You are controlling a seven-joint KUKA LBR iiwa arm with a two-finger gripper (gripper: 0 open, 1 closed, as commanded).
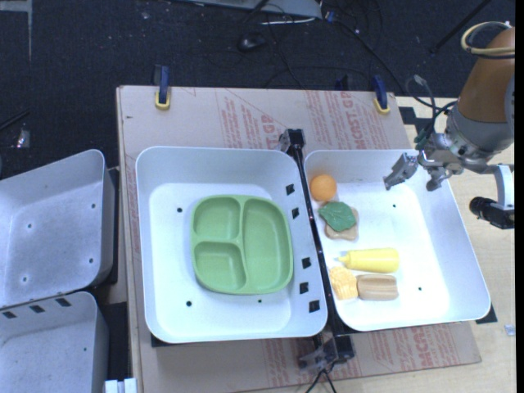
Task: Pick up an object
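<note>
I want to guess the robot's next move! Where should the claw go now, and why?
Probably down and toward the orange ball. The claw hangs open above the right bin's far edge, holding nothing, and the ball sits a little apart from the other toy food.

A robotics lab: clamped cardboard bench [246, 113], loose cables [270, 23].
</note>
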